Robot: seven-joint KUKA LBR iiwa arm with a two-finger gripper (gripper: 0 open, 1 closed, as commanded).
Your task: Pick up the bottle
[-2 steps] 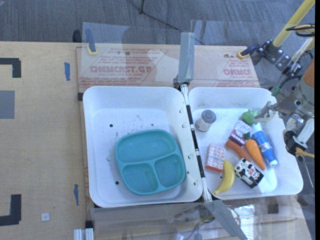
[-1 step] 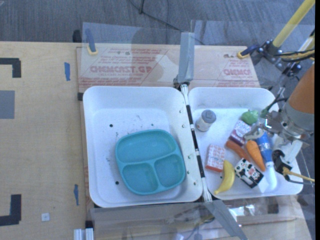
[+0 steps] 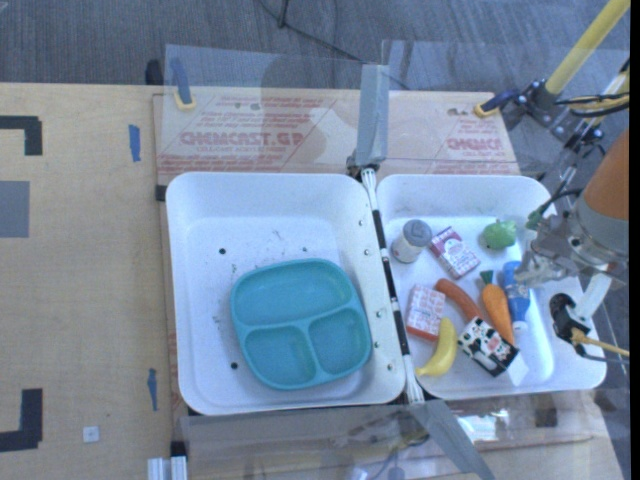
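Bottle not yet lifted; the pick is left to do.
Camera view: the bottle (image 3: 516, 293) lies in the right bin (image 3: 470, 186), beside the carrot (image 3: 497, 311). The gripper (image 3: 535, 268) hovers just above it; its grip cannot be told.

Red print on cardboard sheet (image 3: 255, 133) is illegible.

Blue bottle (image 3: 515, 290), right bin, beside carrot
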